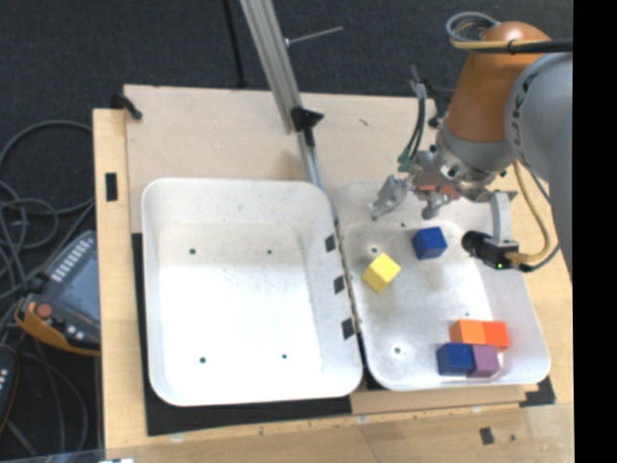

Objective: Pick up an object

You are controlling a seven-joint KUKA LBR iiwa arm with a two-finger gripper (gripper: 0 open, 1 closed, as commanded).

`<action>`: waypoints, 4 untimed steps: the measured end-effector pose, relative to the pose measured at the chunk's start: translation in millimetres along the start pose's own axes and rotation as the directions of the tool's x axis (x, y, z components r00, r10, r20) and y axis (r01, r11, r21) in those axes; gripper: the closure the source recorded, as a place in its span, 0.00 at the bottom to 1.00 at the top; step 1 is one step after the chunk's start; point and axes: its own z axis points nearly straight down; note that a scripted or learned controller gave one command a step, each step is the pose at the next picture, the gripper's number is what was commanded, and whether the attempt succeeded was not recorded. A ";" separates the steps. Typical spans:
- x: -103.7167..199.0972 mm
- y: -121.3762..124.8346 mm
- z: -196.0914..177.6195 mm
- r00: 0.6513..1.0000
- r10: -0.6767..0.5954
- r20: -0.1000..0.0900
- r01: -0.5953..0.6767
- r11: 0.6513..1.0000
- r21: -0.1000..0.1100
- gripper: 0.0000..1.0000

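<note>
Blue cube [429,242]: nearest obj to gripper [388,199]; just below and rt of it in view, apart from it, resting flat on floor of right bin [416,318].
Gripper: over upper-left part of right bin, close to bin's back rim; nothing seen held; grip state: cannot tell from this angle.
Yellow cube [382,272]: almost straight below gripper in view, a bit further than blue cube; turned at an angle, near divider side of right bin, apart from blue cube.
Wrist module [485,247]: black, small green light; rt of gripper, past blue cube, hung off a grey bracket.
Orange band [490,77]: up and rt of gripper, on arm above wrist; grey arm body going off to rt.
Orange cubes [481,333]: two, side by side and touching; well below-rt of gripper, toward right bin's front rt corner.
Navy cube [454,358]: touching front of orange pair, on gripper's side of cluster.
Purple cube [486,360]: touching navy cube's rt side, in front of orange pair; furthest cube from gripper.
Left bin [241,287]: white, shallow; left of gripper, across divider, edge to edge w/ right bin.
Alu strut [271,48]: up-left of gripper, slanting down to a black clamp [307,119] behind the bins' join.
Bench board [212,123]: tan, under both bins.
Pendant [60,295]: far left of gripper, off the bench, grey w/ orange edge, among black cables [29,177] on dark floor.
</note>
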 end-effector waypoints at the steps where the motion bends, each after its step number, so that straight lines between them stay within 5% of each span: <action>1: 25.8 -23.9 14.0 1.000 -0.002 0.001 0.002 1.000 0.003 0.00; 3: 4.4 -31.8 114.1 1.000 0.002 0.004 -0.002 1.000 0.000 0.00; 4: -10.2 -44.0 101.3 1.000 0.003 0.001 -0.003 1.000 0.001 0.00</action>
